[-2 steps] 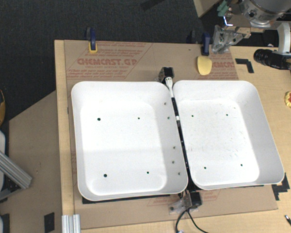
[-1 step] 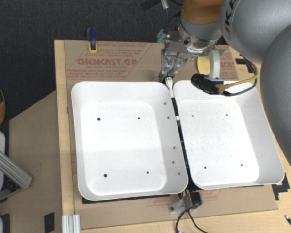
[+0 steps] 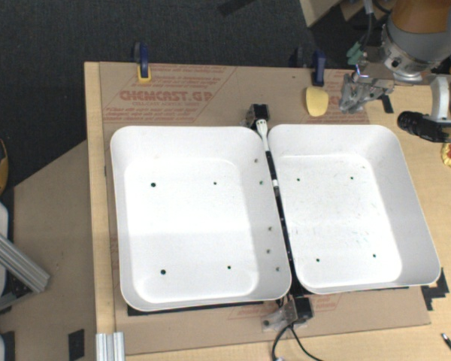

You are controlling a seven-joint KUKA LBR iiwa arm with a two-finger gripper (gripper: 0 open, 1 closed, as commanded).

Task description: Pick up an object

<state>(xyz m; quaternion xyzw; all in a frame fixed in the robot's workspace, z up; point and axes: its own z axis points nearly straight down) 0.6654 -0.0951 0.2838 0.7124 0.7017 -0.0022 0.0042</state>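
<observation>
- nearest the camera, a black clamp with a cable [image 3: 289, 318] sits at the front edge of the board, just below the seam where the two bins meet; it lies well away from the arm and looks unlikely to interfere.
- the left bin [image 3: 128, 201] and the right bin [image 3: 410, 201] both show bare white floors with a few dark dots that look like holes, so a descent into either one would, in my judgement, close on nothing.
- a black strip [image 3: 271, 173] runs along the seam between the bins; a low sweep across it could catch.
- the only loose thing i can make out is a small pale yellow object [image 3: 316, 101], lying on the cardboard board [image 3: 173, 96] behind the right bin, just outside its far rim.
- the gripper [image 3: 355, 96] hangs just beside that object, to its right, with its metal fingers pointing down; whether the jaws are parted or closed i cannot tell, and nothing is visible between them.
- the risk from here: the object lies close to the bin rim and a blue clamp [image 3: 319, 65], so a slightly off approach may nudge it away or strike the rim instead of grasping.
</observation>
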